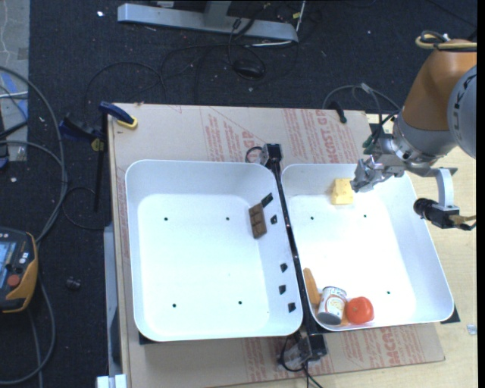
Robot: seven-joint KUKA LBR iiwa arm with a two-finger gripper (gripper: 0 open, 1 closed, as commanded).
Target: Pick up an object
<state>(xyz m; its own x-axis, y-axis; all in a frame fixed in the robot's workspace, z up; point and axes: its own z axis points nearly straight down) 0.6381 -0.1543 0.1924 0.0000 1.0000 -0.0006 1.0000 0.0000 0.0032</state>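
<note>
The shallow white plastic right bin [424, 250] holds a pale yellow foam block [342, 192] near its far wall, plus an orange stick [311, 286], small tin [331, 304] and glossy red ball [359, 309]; the left bin [151, 250] holds a flat brown bar [258, 220]. The hand [367, 176] sits just beside the block, its grip unclear

A blue-and-yellow clamp [115, 118] lies well left of the gripper [364, 180]. A yellow-black handset [17, 269] sits farther left, lower. A grey bar [204, 21] lies above-left.

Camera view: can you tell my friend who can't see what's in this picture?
A robot arm's gripper hangs beside a yellow block in the right bin. That bin's near corner holds a carrot, can and tomato; a brown block lies in the left bin.
</note>
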